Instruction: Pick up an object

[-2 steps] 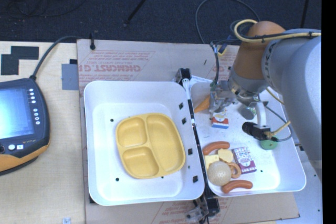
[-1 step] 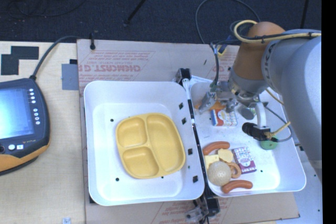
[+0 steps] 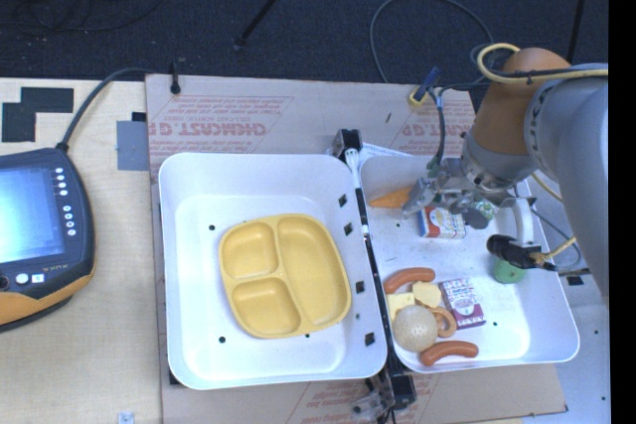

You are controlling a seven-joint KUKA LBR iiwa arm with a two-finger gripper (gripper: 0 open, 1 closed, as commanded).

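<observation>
Nearest to the lower edge of the frame, a sausage [image 3: 448,351] lies in the right bin [image 3: 556,338], with a round bun [image 3: 414,326], yellow cheese pieces [image 3: 419,296], a second sausage [image 3: 408,279] and a small purple packet [image 3: 463,301] close around it. Higher in the same bin, the end effector [image 3: 444,197] hangs just over a small red and white carton [image 3: 442,222]; I cannot tell how wide it stands. An orange wedge [image 3: 390,199] lies to its left, a green cup [image 3: 509,268] to the right. On the left of the surface [image 3: 248,114], the left bin [image 3: 189,263] holds a yellow divided plate [image 3: 283,273].
</observation>
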